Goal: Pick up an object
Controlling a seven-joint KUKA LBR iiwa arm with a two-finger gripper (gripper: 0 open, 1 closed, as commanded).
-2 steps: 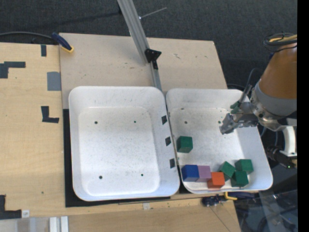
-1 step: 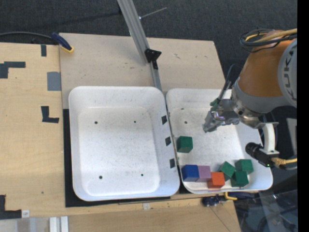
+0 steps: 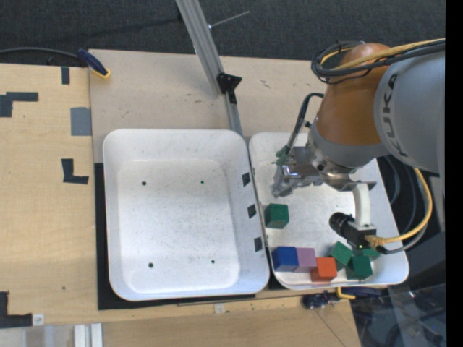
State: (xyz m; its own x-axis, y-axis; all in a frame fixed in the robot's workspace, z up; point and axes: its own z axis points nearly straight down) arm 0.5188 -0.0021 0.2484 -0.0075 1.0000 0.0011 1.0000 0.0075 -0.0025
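A: Camera view, where's the gripper [image 3: 282, 186]?

B: Over the right bin [image 3: 318, 280], upper-left part, arm coming in from the right. Can't tell if the fingers are open or shut, nothing seen btwn them.

A: Objs?

B: All in the right bin. Green cube [image 3: 276, 215] just below the gripper, apart from it. Along the near edge: blue cube [image 3: 285, 258], purple block [image 3: 306, 258], orange block [image 3: 325, 268], two green blocks [image 3: 352, 260] by the right corner.

A: Left bin [image 3: 173, 144]?

B: Sits beside it on the tabletop [image 3: 43, 215].
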